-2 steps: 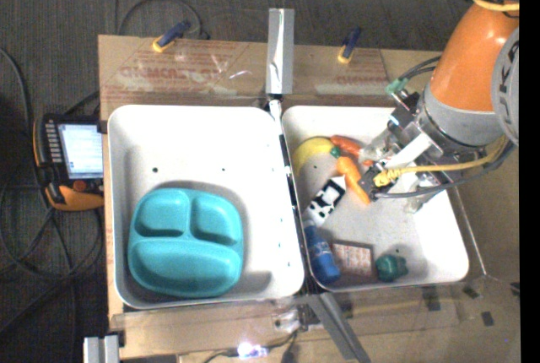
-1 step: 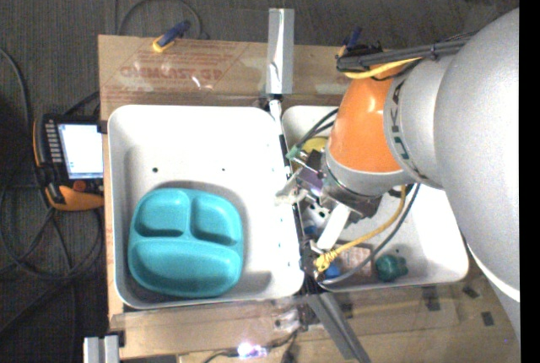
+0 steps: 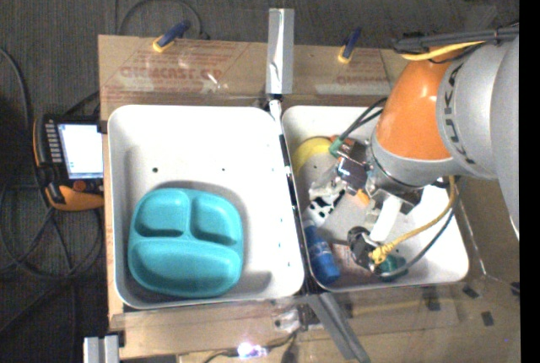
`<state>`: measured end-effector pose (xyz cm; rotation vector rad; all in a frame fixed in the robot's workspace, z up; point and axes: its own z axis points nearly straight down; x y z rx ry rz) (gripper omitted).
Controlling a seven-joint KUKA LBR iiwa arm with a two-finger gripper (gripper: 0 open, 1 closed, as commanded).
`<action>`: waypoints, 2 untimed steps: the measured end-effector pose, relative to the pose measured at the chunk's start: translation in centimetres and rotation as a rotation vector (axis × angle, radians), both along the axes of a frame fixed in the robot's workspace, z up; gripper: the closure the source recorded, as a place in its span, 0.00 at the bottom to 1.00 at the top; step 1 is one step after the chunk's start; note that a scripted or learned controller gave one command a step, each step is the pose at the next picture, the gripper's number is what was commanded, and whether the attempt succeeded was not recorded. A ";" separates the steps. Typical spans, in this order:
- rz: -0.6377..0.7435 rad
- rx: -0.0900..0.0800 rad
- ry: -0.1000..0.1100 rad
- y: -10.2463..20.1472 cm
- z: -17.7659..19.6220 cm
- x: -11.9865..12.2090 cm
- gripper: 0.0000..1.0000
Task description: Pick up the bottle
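Teal divided plate [image 3: 186, 241]: left bin [image 3: 118, 184], front half. Blue bottle [image 3: 321, 256]: right bin [image 3: 460, 264], front-left corner, lying along the left wall; likely light, rigid, slick plastic; best gripped across mid-body. Black-and-white spotted item [image 3: 323, 203], yellow object [image 3: 310, 152]: behind the bottle. Gripper [image 3: 353, 171]: above bin centre; jaw state cannot be told.
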<state>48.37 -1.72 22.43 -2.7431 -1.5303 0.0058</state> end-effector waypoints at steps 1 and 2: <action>0.002 0.001 0.005 0.1 0.8 0.0 1.00; 0.101 0.000 0.001 -2.4 2.9 2.3 1.00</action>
